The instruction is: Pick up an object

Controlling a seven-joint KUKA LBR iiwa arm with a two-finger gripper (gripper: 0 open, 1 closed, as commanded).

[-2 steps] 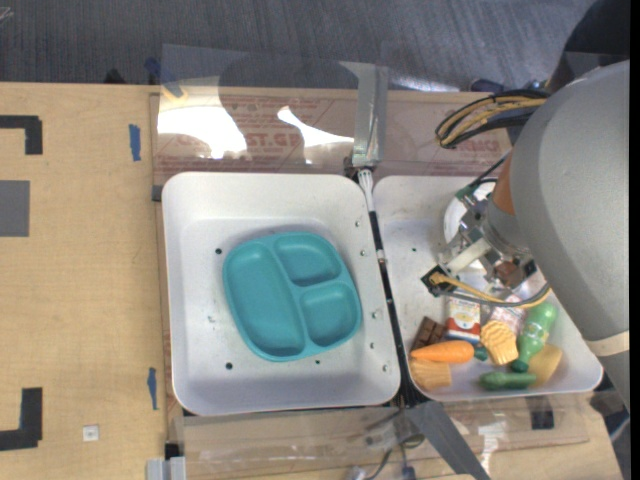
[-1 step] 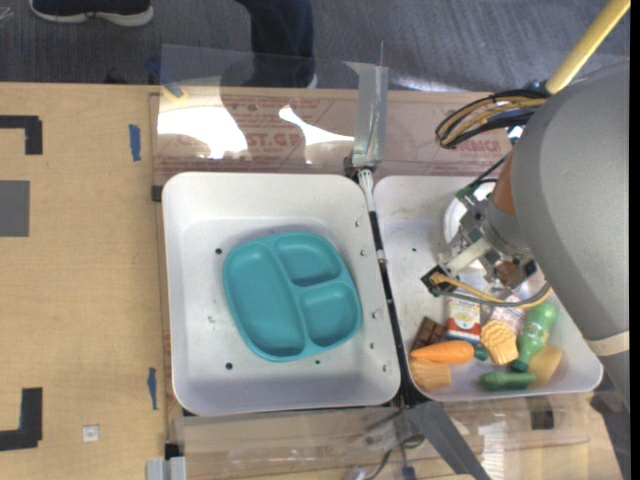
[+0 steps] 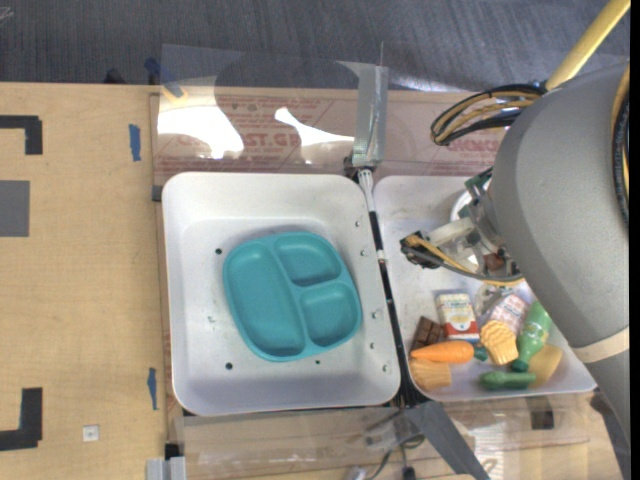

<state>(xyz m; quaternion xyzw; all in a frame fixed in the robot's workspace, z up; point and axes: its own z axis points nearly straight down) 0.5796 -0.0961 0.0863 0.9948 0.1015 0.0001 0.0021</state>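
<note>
White moulded plastic forms two shallow bins set side by side on the tan table (image 3: pixel 80 298). Left bin (image 3: pixel 200 218): a teal plate (image 3: pixel 290 293), smooth, rounded and split into three compartments. Right bin (image 3: pixel 410 203): small toy foods heaped at the near edge, among them an orange carrot (image 3: pixel 443 352), a yellow corn cob (image 3: pixel 499 340), a green pod (image 3: pixel 505 378), a brown block (image 3: pixel 426 330) and a small carton (image 3: pixel 457 311) whose print is too small to read. Grey arm (image 3: pixel 580 198) covers the bin's right side; whether its fingers are wide or narrow cannot be told.
</note>
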